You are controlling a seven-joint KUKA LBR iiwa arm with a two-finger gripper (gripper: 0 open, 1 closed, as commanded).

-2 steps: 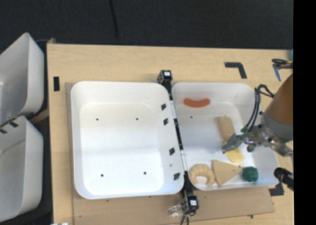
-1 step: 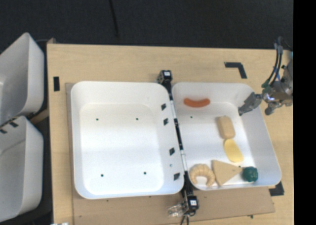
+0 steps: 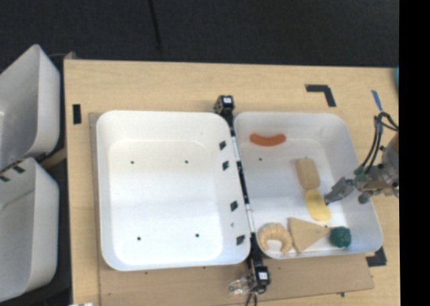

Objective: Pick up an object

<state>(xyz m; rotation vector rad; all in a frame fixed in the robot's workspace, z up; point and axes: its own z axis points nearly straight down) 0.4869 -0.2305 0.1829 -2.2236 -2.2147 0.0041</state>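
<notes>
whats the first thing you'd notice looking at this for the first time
All the small items crowd the right bin: an orange sausage near its far wall, a croissant, a tan wedge and a green ball along its near edge. The gripper reaches in beside a yellow piece.

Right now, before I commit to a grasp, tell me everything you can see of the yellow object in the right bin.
The yellow object is a smooth, rounded oval lump, lemon-like, apparently plastic. It lies flat in the right bin, toward its right side. Its upper end meets the tan block; the tan wedge lies just below it. The gripper reaches its upper right edge; contact is unclear.
</notes>
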